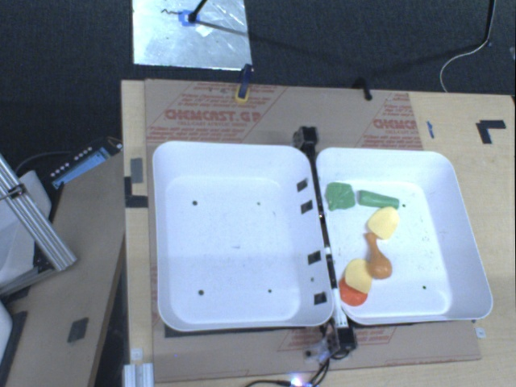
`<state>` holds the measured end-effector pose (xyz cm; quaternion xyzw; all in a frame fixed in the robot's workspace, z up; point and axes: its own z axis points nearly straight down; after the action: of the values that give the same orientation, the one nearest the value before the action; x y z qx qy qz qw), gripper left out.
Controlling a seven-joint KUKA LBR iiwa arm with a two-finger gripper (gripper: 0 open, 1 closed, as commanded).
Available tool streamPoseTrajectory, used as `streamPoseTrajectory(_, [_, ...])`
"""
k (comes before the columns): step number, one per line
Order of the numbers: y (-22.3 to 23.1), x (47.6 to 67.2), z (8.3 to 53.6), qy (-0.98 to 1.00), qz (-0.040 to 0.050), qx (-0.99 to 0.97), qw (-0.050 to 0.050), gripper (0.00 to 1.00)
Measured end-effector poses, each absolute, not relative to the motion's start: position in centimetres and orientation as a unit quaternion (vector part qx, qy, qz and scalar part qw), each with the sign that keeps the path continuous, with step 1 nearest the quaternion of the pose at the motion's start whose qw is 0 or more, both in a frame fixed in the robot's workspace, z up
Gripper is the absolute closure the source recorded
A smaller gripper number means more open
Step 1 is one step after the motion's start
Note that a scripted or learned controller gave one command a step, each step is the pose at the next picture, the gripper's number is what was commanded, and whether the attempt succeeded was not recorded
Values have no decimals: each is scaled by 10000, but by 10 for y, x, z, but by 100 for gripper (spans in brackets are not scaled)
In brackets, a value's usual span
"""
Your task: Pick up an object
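Small toy foods clustered in right bin point(451, 240); yellow piece point(384, 222) looked light, smooth, possibly slippery, best pinched across its width. Gripper state could not be told.

Right bin point(451, 216) holds all the pickable items, clustered in its left half near the divider. Green blob point(339, 196) lies flat at the top of the cluster, close to the bin's left wall. Darker green strip point(378, 199) lies just right of it, long axis roughly horizontal, about touching the blob. Yellow piece point(384, 222) sits below the strip. Brownish-orange spoon-shaped piece point(377, 260) runs down from the yellow piece, thin neck up, rounded end down. Second yellow piece point(357, 276) lies left of that rounded end, overlapping a red-orange disc point(352, 296) nearest the bin's front wall.
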<state>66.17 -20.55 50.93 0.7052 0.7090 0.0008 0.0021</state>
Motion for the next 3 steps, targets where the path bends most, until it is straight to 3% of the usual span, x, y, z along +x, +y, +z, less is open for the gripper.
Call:
streamPoseTrajectory(2, [-206, 640, 525, 7078, 9, 7065, 17, 100])
streamPoseTrajectory(3, [-205, 640, 536, 7088, 7, 7054, 23, 100])
